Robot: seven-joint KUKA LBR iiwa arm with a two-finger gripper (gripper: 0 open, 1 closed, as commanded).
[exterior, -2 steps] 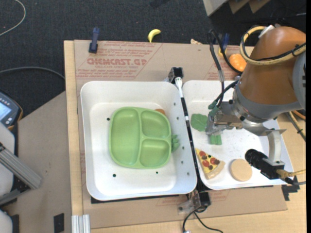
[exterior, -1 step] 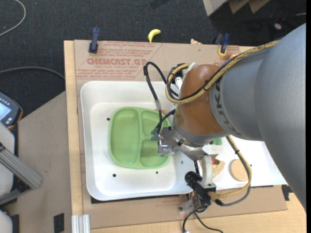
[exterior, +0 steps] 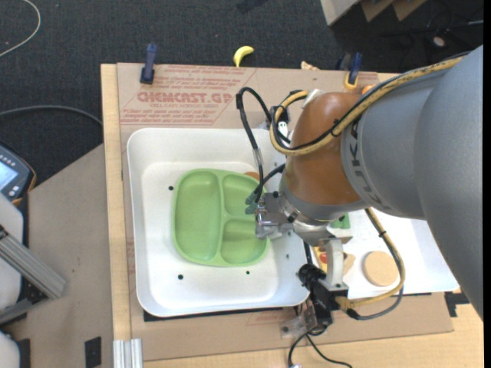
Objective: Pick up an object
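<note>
Though half hidden, the pincer (exterior: pixel 265 218) seems to touch the green plate (exterior: pixel 203 217).

even, bright overhead light — soft shadows, slightly grainy, no glare.

You can read "CHEMCAST GP" in red print on the brown board (exterior: pixel 184 96), along its far edge; the smaller line beneath is too blurred to read.
</note>
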